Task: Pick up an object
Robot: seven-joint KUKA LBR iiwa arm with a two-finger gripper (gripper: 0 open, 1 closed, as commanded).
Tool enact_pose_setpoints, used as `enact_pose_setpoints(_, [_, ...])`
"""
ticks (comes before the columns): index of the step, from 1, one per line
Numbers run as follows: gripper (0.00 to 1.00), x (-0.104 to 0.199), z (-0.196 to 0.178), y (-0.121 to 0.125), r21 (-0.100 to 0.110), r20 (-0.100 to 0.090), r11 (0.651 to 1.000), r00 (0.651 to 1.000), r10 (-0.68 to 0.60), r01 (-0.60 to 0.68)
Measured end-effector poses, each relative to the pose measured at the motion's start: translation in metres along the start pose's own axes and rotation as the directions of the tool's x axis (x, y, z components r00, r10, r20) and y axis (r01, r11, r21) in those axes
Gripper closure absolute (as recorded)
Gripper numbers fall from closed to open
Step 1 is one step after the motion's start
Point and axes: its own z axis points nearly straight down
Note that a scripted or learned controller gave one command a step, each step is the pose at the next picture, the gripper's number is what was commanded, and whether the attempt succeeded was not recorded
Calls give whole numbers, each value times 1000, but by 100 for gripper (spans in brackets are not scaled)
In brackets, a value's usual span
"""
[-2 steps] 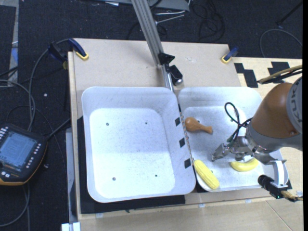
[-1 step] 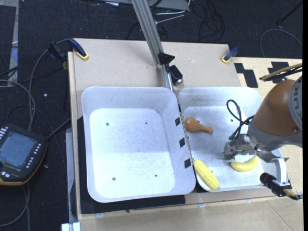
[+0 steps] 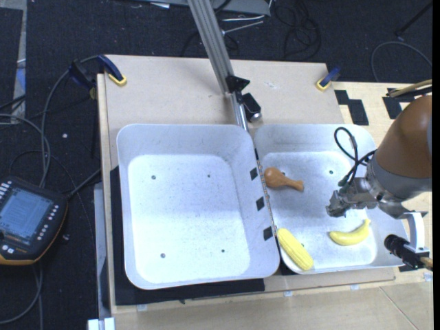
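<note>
Arm enters from 3 o'clock; gripper (image 3: 338, 205) hangs low over the right bin (image 3: 313, 162), toward its 4 o'clock side. Whether the jaws are open or closed: cannot tell from this slant.

Three candidates in that bin. Banana (image 3: 350, 234) lies just at 5 o'clock of the gripper, apart from it. Corn (image 3: 295, 248) lies at the bin's 7 o'clock corner, against the divider. Drumstick (image 3: 282, 179) lies at 9 o'clock, well apart.

Judgement: all look like light, stiff plastic toys, smooth, likely slippery. Banana is nearest; grip across its mid-curve, the narrow way. Left bin (image 3: 137, 143) holds nothing to pick.
</note>
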Motion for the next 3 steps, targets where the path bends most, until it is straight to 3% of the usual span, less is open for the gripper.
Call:
enact_pose_setpoints(2, [100,-6,-114,7,-1,0,1000,1000,0,0])
enact_pose_setpoints(3, [100,42,-114,5,3,-2,1000,1000,-4,4])
